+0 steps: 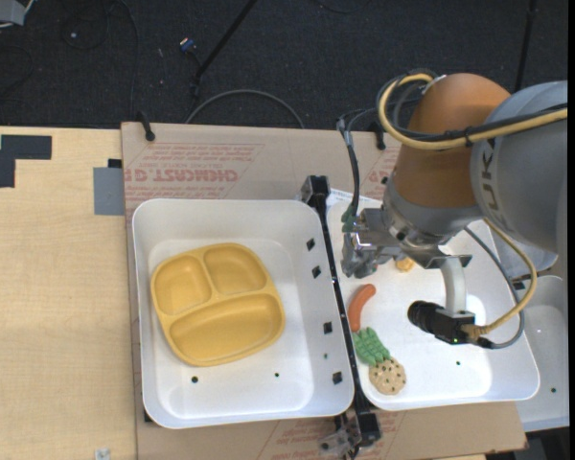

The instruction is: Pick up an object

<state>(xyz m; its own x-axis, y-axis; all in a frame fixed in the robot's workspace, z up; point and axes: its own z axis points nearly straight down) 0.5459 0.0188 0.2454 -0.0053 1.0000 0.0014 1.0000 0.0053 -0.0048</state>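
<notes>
I'm hanging over the right bin [517, 377], wrist and orange band covering its upper half. My gripper [364, 247] is sitting near that bin's upper left corner, close to the divider between the two bins; whether it's open or closed I can't tell, the metal parts are too cluttered from this angle. Nothing is visibly caught in it. Candidate objects are lying below the gripper on the bin floor: an orange-red sausage-shaped piece [361, 304] just beneath it, tilted, close to the left wall; a green ridged piece [370, 345] just below that, nearly touching it; a round speckled cookie [387, 377] touching the green piece's lower end. A small yellow piece [403, 265] is peeking out by my wrist, to the right of the gripper. A black cylindrical part [441, 321] on a cable is hanging over the bin's middle. The left bin [172, 391] is holding a yellow three-compartment tray [218, 301], well apart from me.
</notes>
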